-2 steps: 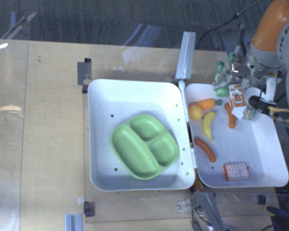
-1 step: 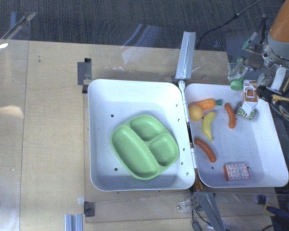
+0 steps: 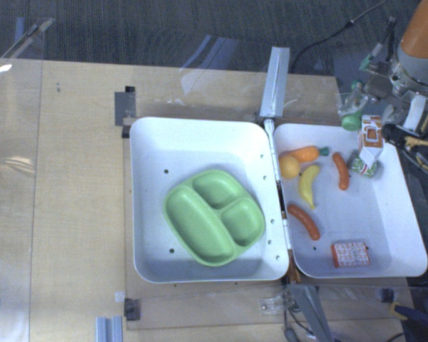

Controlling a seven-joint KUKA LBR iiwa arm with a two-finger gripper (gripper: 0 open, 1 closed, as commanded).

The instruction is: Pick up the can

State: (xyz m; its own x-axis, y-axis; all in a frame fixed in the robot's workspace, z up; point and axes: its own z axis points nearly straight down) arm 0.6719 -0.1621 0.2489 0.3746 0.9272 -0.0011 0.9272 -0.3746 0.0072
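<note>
The can (image 3: 349,254), red with a pale pattern, lies on its side near the front edge of the right bin (image 3: 396,212). My gripper (image 3: 369,91) hangs at the far right corner of that bin, below the grey wrist and orange band, well away from the can. A small green round piece (image 3: 351,122) sits just under it at the bin's far rim; I cannot tell whether the gripper touches it.
The right bin also holds a white and orange carton (image 3: 371,140), an orange carrot (image 3: 304,153), a yellow banana (image 3: 309,184) and two red sausages (image 3: 340,171) (image 3: 304,221). A green divided plate (image 3: 214,216) lies in the left bin (image 3: 150,191). Cables run along the right edge.
</note>
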